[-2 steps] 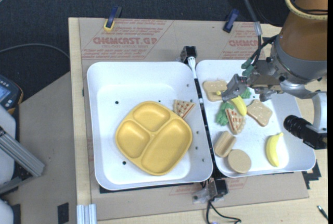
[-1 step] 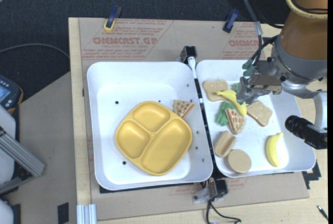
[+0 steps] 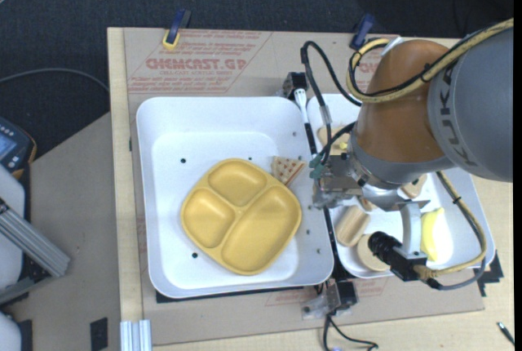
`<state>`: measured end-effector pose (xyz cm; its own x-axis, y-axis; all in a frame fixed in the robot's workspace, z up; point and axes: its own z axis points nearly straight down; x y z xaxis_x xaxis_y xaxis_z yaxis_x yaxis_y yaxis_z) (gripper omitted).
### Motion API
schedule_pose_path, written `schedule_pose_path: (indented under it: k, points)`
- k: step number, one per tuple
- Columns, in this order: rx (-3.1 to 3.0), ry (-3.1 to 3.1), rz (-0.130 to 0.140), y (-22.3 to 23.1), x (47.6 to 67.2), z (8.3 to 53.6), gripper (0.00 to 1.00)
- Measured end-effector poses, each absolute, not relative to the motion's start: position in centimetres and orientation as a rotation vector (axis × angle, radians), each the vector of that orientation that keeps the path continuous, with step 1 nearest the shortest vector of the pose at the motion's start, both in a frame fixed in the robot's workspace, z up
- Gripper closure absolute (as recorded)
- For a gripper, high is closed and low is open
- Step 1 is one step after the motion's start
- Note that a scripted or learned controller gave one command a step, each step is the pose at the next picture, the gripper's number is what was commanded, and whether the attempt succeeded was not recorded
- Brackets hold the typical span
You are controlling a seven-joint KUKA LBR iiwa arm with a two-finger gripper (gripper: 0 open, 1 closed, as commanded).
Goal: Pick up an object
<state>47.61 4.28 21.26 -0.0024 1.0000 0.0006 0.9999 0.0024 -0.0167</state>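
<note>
- I see the grey arm with its orange band filling the right of the frame, hanging over the right white bin; the gripper's state I cannot tell.
- The left white bin, centre frame, holds a yellow three-compartment plastic plate, with a small tan waffle-patterned piece touching the plate's upper right edge.
- In the right bin, a pale yellow banana-like piece and tan rounded items lie low in the frame, close together.
- Risk, in my judgement: the crowded items could shift or slip under a descent; the loose cables near the bin divider might snag.
</note>
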Motion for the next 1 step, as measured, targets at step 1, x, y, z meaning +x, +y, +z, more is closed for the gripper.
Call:
schedule_pose_path:
  k: [1]
  points:
    - [-2.236, -2.226, -0.018, -1.39, 48.1, 35.01, 1.0]
